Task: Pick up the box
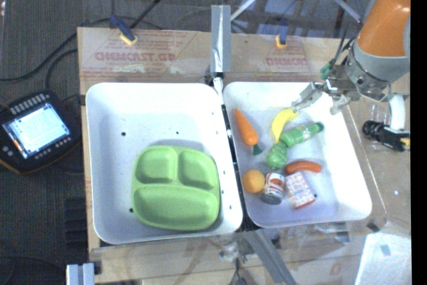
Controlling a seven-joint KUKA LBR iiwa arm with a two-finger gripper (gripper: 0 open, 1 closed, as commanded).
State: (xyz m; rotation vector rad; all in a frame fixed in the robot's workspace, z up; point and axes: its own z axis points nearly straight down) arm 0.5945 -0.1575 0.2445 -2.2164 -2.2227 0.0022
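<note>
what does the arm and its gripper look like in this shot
The arm is a rounded, bulky body with a glossy orange band above a grey wrist section. Below the wrist sits a cluster of small metal and dark parts with a spot of green. The gripper is slim and pale grey, with two thin metallic fingers far finer than the arm that carries them.

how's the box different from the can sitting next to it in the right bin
The box is flat-sided and rectangular, while the can is round. The box looks mostly white with red print; the can shows a dark label with a red band. The box lies flat and slanted, its long side running diagonally, while the can seems to stand on end, tilted, with its round top showing. Both sit side by side near the front of the right bin, away from the gripper.
</note>
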